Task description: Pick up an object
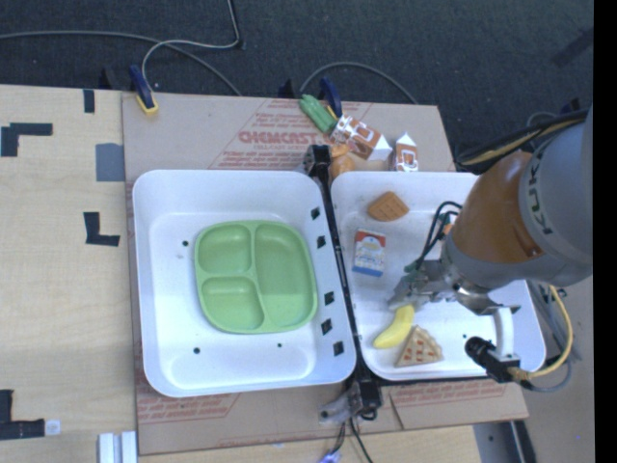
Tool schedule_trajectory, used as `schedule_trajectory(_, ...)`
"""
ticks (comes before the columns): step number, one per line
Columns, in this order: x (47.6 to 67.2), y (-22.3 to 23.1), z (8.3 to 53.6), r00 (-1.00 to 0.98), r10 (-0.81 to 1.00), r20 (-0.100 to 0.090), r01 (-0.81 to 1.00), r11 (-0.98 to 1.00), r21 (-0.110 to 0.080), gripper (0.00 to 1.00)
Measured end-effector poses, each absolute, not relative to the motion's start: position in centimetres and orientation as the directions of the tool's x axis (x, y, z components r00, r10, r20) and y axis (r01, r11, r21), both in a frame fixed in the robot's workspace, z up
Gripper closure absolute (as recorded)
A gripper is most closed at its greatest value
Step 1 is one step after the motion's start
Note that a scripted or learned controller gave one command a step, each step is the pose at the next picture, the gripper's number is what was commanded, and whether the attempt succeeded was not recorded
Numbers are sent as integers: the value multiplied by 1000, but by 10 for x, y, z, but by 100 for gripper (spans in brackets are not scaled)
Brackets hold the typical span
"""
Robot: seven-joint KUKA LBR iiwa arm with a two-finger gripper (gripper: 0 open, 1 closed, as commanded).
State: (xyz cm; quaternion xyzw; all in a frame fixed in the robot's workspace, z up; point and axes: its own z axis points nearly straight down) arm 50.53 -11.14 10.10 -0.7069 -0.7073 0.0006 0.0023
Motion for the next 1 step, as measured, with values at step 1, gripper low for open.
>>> schedule_trajectory(1, 553, -51, 184, -2, 1000, 0, 1000, 2, 0, 100)
